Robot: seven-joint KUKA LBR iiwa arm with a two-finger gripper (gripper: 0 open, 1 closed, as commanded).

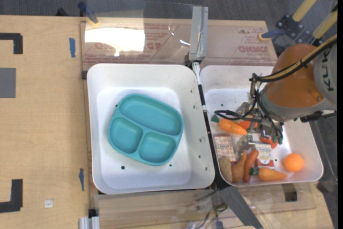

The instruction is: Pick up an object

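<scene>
While the fingers (261, 128), their spread unclear, hover, a carrot (232, 126) lies just beside them.

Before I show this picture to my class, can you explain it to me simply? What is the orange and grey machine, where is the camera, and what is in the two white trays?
The machine is a robot arm, grey with an orange band, reaching in from the right. Its gripper hangs low over the right bin, among the toys; I cannot tell whether it holds anything. The one camera sits above the bench and looks down at a slant. The left bin holds a teal divided plate. The right bin holds toy food: a carrot, an orange ball, sausages and a second carrot near the front edge. The arm's job is to pick up one object.
</scene>
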